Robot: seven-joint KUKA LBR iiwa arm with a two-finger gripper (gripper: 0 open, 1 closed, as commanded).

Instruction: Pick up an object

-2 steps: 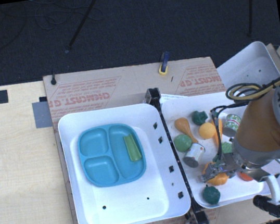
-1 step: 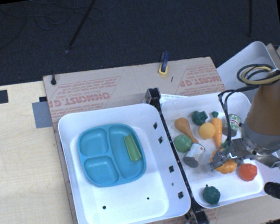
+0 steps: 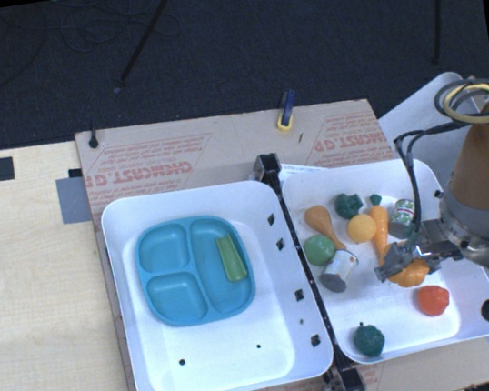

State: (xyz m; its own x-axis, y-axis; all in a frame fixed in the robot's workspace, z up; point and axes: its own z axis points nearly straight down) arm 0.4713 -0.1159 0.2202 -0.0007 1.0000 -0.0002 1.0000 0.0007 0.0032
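My gripper (image 3: 397, 264) is low over the right bin (image 3: 467, 322), near its middle right. Right beneath and partly hidden by it lies an orange object (image 3: 412, 277). Close by are an orange carrot (image 3: 380, 229), a yellow-orange ball (image 3: 361, 228) and a small can (image 3: 403, 211). A red tomato (image 3: 433, 300) lies just in front of the gripper. Further left in that bin are a tan pear shape (image 3: 319, 219), a green round fruit (image 3: 319, 249) and a white and grey cup (image 3: 338, 269) on its side.
Two dark green items lie in the right bin, one at the back (image 3: 349, 205) and one at the front (image 3: 369, 339). The left bin (image 3: 217, 369) holds a blue divided plate (image 3: 184, 278) with a green piece (image 3: 231, 258) on it. A black divider (image 3: 298, 264) separates the bins.
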